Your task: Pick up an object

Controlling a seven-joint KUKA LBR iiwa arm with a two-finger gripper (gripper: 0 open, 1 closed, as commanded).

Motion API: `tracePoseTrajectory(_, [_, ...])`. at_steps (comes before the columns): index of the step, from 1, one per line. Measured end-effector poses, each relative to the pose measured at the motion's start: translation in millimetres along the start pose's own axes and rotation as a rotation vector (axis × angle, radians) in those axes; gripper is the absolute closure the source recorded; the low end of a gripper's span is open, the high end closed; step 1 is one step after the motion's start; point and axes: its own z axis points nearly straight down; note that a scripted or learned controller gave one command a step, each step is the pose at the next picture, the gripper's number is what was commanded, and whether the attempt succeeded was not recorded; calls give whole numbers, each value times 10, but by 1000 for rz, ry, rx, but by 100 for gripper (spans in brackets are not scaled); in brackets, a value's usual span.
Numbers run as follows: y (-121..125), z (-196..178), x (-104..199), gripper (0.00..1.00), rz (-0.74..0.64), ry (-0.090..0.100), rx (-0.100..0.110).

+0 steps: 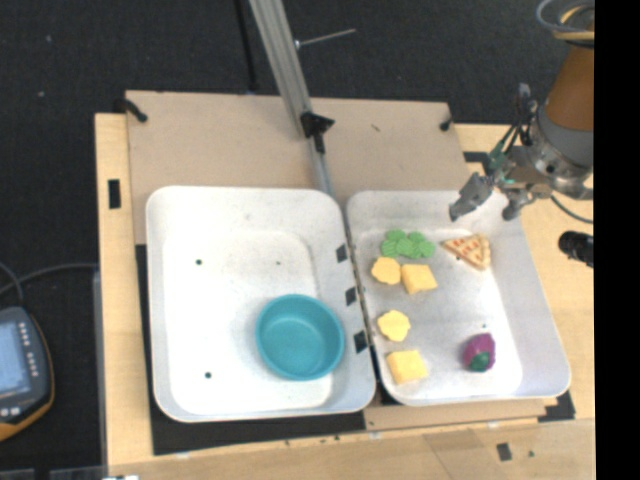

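the gripper point(491, 199) hangs open and empty over the right bin point(535, 298), at about one o'clock from what looks like a pizza slice point(469, 250).

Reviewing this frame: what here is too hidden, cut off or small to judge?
- Gripper: fingers too small and blurred; whether it holds anything is unclear.
- Arm: cut off by the view's right edge.
- Purple toy: too small to identify.
- Handheld device: cut off at left edge.
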Motion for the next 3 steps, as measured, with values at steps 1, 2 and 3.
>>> tracePoseTrajectory(1, [0,0,-1,0,0,0,0])
tracePoseTrajectory(2, [9,400,-58,0,3,-2,0])
tracePoseTrajectory(3, [15,994,-69,0,5,-1,1])
